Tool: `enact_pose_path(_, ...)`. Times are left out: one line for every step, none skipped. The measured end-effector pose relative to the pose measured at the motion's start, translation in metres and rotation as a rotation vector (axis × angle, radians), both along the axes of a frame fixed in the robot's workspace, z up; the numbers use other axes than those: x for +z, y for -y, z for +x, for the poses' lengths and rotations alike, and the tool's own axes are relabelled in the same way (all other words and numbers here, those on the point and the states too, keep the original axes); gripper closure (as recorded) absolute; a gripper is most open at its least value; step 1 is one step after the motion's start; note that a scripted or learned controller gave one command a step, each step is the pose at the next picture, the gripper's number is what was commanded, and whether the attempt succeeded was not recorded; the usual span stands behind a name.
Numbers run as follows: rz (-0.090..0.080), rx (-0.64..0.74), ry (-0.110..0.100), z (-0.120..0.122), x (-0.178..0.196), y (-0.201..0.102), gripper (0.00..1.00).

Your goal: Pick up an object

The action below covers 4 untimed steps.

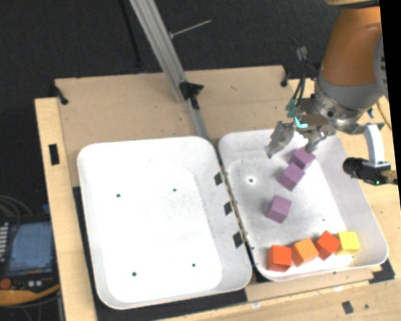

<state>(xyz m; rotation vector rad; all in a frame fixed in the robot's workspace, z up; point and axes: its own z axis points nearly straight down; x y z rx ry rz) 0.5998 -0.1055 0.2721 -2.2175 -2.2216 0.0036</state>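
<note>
Plywood bench (138,113) | two white bins (157,218) | dark floor (4,56) | tool (297,141) spread open

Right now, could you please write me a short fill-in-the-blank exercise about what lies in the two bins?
1. All the blocks lie in the ____ bin.
2. The number of purple blocks is ____.
3. At the end of the row, beside the red block, lies a ____ block.
4. The gripper hangs over the bin's ____ edge.

Missing words: right; three; yellow; far
</note>
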Motion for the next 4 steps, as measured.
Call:
enact_pose_path(0.0, -0.001, 0.005, 0.001, 0.002, 0.0, 0.0)
enact_pose_path(-0.001, -0.004, 0.0, -0.004, -0.043, -0.005, 0.0)
enact_pose_path(-0.001, -0.005, -0.001, -0.003, -0.105, -0.005, 0.0)
enact_pose_path(-0.002, -0.004, 0.0, -0.005, -0.148, -0.005, 0.0)
